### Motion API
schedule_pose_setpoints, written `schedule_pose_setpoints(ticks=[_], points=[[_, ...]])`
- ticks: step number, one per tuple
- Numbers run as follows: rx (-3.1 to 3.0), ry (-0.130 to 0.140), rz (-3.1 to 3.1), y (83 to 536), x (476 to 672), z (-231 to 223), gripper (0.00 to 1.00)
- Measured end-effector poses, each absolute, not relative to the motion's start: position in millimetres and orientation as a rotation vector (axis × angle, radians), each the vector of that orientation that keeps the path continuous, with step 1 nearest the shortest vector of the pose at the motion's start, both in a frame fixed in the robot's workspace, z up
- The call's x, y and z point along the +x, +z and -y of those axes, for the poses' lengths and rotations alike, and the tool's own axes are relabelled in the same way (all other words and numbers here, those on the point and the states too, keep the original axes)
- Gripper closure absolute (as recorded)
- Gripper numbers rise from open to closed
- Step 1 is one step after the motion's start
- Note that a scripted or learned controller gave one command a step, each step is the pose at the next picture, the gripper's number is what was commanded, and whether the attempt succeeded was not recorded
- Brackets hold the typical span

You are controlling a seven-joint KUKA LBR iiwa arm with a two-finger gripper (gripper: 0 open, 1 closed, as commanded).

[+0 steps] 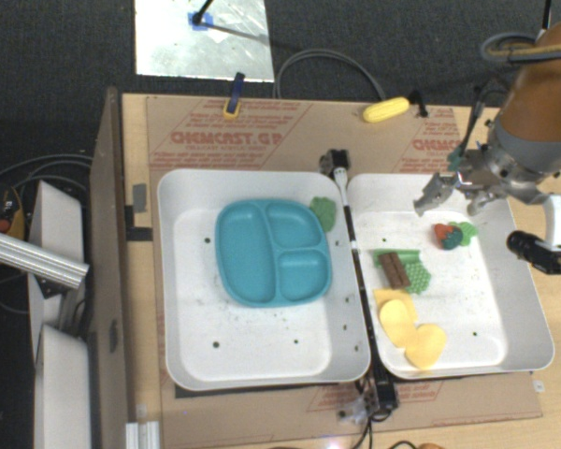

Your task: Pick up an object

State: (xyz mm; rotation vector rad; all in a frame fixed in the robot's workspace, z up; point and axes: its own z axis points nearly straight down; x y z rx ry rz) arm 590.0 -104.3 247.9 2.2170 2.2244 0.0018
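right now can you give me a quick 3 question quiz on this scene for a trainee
1. True or false: the blue divided plate lies in the right bin.
2. Which thing lies nearest the tool? A) yellow pieces B) red and green toy C) brown bar
3. What yellow thing rests on the cardboard beyond the bins?

Key: 1. False, it is in the left bin. 2. B. 3. A yellow banana-like toy.

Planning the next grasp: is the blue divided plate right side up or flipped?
Right side up. The blue divided plate lies flat in the left bin with its three compartments facing up, nothing visible in them.
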Motion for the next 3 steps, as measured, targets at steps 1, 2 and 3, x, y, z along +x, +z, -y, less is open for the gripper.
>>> schedule_pose_setpoints(ticks=[1, 2, 3], points=[[2.213, 0.003, -2.221, 80.6, 584.5, 83.7, 0.0], [2.211, 0.014, -2.214, 100.6, 588.7, 85.0, 1.0], [2.209, 0.01, -2.226, 194.6, 564.8, 53.6, 1.0]])
